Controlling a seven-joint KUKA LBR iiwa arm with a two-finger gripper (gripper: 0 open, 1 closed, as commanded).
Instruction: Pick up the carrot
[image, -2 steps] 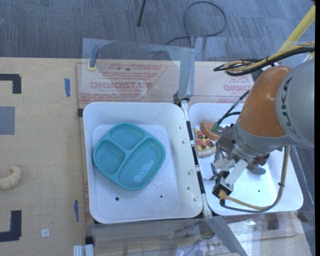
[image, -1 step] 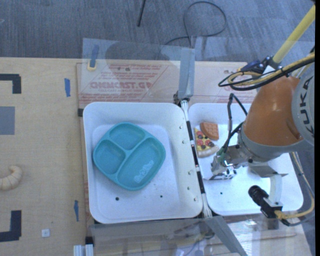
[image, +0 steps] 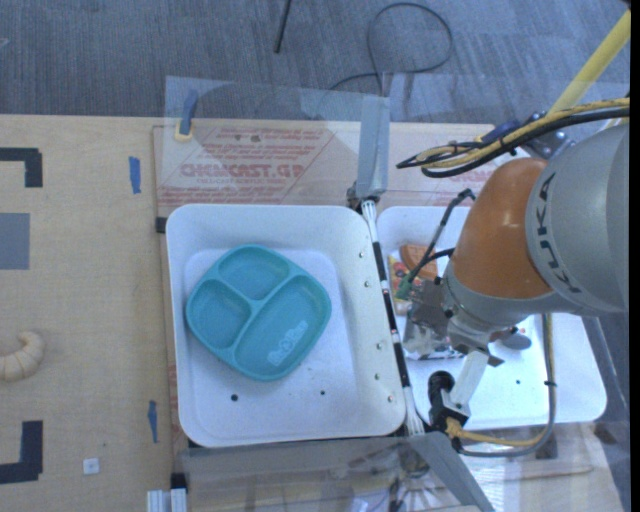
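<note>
Carrot (image: 418, 256) in the right bin (image: 575, 385), near its upper-left corner — a strip of orange among a few small colourful items, mostly hidden under the arm (image: 530, 235). End effector (image: 445, 335) low over the same bin, just below that pile; grip state impossible to tell, buried under the wrist and cables. Left bin (image: 280, 415) beside it on the desk (image: 80, 280), holding a teal divided plate (image: 258, 311) — three compartments, tilted diagonally. Pale curved object (image: 20, 356) at the desk's left edge.
</note>
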